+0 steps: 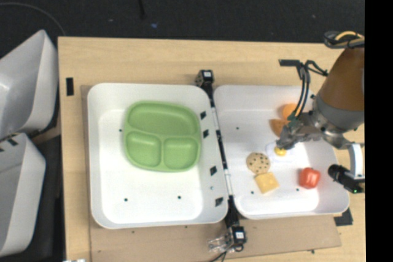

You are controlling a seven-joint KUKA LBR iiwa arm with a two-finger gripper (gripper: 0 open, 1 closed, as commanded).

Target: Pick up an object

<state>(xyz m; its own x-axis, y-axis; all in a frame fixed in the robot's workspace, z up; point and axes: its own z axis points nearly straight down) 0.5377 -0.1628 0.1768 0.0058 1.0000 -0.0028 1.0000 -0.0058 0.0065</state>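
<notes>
My gripper (284, 145) hangs low in the right bin (245, 107), over a small yellow object (281, 152) at its tip. Two orange pieces (285, 112) lie just behind it, partly hidden by the arm. A round speckled cookie (258, 162) and a yellow cheese-like block (266, 183) lie to the lower left of the gripper. A red pepper-like toy (309, 178) sits to its lower right. Nothing shows clearly between the fingers.
The left bin (104, 193) holds a green divided plate (163, 136). A divider with black clips (215, 150) runs between the bins. The arm's grey body and orange band (344, 86) cover the right bin's far right side.
</notes>
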